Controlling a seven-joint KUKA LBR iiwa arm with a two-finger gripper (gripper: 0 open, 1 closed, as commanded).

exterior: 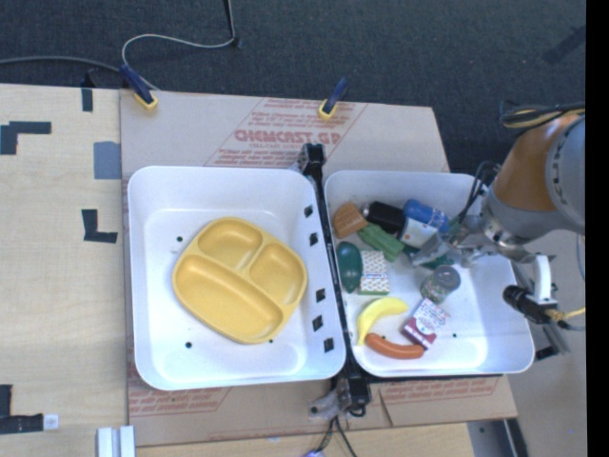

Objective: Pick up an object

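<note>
Camera view: gripper (440, 251) hovers among right bin (495, 355) clutter, grip state unclear; next, close on the bottle (419, 215)

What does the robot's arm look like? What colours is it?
The arm is thick and rounded, mostly grey, with a shiny orange band wrapped around it above the wrist. At its tip sits the gripper, made of smaller grey metal parts. A thin dark cable loops beside the wrist toward the gripper.
</note>
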